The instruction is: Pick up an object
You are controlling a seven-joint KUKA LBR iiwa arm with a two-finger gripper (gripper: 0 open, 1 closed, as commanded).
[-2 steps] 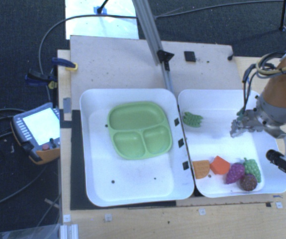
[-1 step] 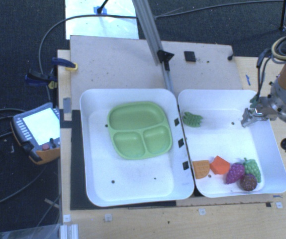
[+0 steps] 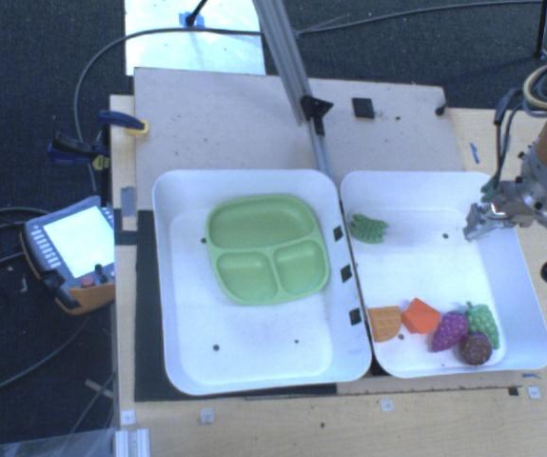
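In the right bin [image 3: 416,255], a small green bumpy toy [image 3: 368,228] lies near the upper left corner. Along the bin's front lie a tan cracker-like piece [image 3: 384,323], an orange wedge [image 3: 422,316], a purple grape bunch [image 3: 450,329], a green grape bunch [image 3: 483,322] and a dark round piece [image 3: 475,349]. My gripper [image 3: 479,221] hangs over the bin's right rim, well above and right of the front toys, with nothing visible between its fingers.
The left bin [image 3: 187,331] holds a green three-part plate [image 3: 267,248]. A grey pole [image 3: 287,55] slants across the back board. A handheld pendant [image 3: 71,252] and cables lie on the floor at the left.
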